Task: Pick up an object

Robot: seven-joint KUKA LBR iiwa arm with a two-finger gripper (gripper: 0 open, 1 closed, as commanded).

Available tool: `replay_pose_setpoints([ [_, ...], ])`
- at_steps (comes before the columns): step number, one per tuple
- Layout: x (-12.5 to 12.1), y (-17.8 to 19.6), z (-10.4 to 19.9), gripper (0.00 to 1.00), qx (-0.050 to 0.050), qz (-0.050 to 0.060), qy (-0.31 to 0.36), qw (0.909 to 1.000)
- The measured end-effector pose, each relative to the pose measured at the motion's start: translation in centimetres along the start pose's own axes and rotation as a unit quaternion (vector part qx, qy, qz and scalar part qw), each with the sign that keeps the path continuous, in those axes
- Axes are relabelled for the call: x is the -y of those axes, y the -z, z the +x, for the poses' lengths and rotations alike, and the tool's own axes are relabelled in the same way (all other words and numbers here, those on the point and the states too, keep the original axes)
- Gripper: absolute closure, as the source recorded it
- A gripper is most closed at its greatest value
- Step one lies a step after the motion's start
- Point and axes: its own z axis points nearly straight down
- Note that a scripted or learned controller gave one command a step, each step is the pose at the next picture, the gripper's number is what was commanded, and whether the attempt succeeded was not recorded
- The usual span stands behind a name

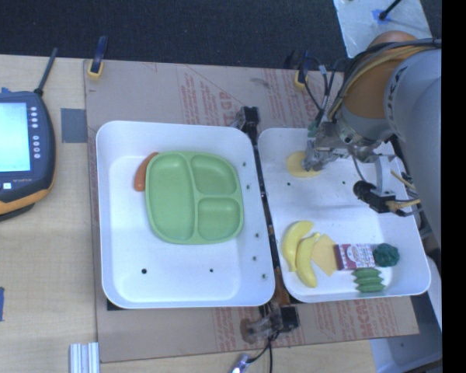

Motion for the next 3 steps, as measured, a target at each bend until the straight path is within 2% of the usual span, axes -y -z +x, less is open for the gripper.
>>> replay_pose_setpoints([
  [1, 6.5, -1.2, -3.5, 1.00, 0.001, 0.001, -0.001, 1.0000],
  [2, 2.3, 9.0, 5.8, 1.00, 0.000, -0.001, -0.001, 1.0000],
  [3, 2.3, 8.9, 5.7, 0.00, 0.000, 0.000, -0.001, 1.0000],
])
